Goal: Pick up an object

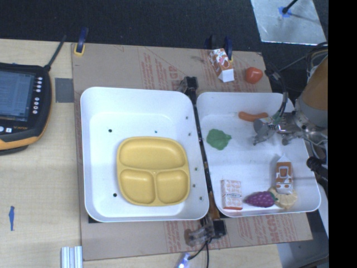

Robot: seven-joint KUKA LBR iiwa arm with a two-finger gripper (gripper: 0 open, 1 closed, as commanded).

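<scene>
Orange is the colour closest to the work: a slim orange toy piece, carrot- or sausage-shaped, lies just beside the tool, on its far side and a shade toward the view's left. We take it as the likeliest thing to be picked. Its long axis runs nearly straight across the view, roughly parallel to the far wall of the right bin, so we judge the tool would do best to close across its narrow width, from front to back. The tool hangs low over the bin floor at the end of the arm that comes in from the view's right. We cannot tell whether it is spread or pressed together, and we see nothing held in it.

Next out from the tool, to its left in the view and a little nearer the camera, sits a green leafy toy, apart from it and lying flat.

Farther from the tool, toward the camera, a small upright-printed carton lies near the bin's right wall. Beyond that, along the near wall, we see a pale piece, a purple grape bunch and a second carton in a row.

Well apart from the tool, across the divide, the left bin holds a yellow divided plate. Behind the tool, out on the tabletop, stand a red tomato and a little box.
</scene>
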